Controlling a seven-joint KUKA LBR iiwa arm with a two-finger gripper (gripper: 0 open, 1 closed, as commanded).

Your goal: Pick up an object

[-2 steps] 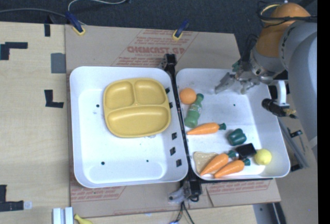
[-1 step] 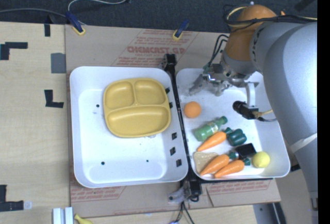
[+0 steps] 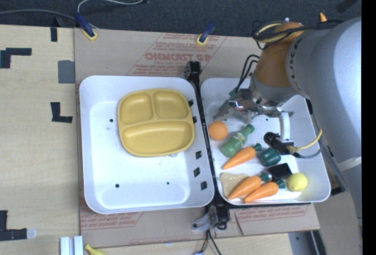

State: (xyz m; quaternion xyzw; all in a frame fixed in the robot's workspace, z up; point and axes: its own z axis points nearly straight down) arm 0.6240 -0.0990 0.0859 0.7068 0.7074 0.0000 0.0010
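Right bin [image 3: 314,189]: orange ball [image 3: 218,130] below-left of gripper [image 3: 235,108] (apart).

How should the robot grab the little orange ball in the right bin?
Probably from straight above, hand closing across the middle of the orange ball. It is round, so any pinch direction works, but it sits close to the bin's left wall and near the green bottle, so pinch along the wall.

Grey arm [image 3: 329,77] reaches in from right (orange band above wrist), claw [image 3: 235,108] pointing down-left.
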